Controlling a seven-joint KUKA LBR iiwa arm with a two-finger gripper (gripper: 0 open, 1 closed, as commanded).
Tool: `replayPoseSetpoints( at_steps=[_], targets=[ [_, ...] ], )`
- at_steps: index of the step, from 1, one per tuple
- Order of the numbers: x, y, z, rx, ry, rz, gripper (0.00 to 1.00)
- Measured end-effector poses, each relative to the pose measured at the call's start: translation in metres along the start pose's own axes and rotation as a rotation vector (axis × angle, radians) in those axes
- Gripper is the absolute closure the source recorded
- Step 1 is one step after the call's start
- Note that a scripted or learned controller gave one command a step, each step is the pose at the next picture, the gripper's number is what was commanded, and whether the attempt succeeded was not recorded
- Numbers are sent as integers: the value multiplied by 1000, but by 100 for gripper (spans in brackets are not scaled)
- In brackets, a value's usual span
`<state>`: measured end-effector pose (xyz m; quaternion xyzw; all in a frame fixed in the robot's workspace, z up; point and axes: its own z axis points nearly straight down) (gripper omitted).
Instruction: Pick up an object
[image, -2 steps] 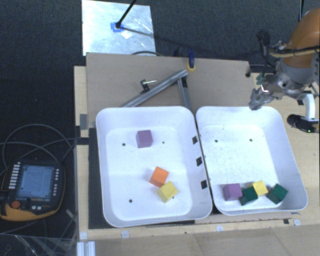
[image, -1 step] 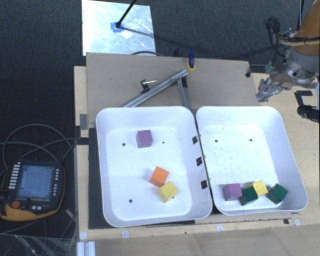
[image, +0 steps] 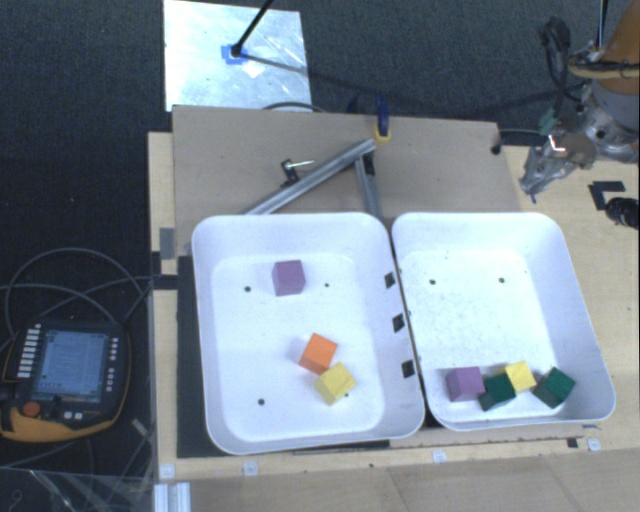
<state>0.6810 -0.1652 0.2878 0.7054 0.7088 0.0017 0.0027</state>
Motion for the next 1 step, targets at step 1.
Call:
replayPoseSetpoints(
  at_steps=[1],
  targets=[
    [52, 3, 16, 4, 3, -6, 100]
  ],
)
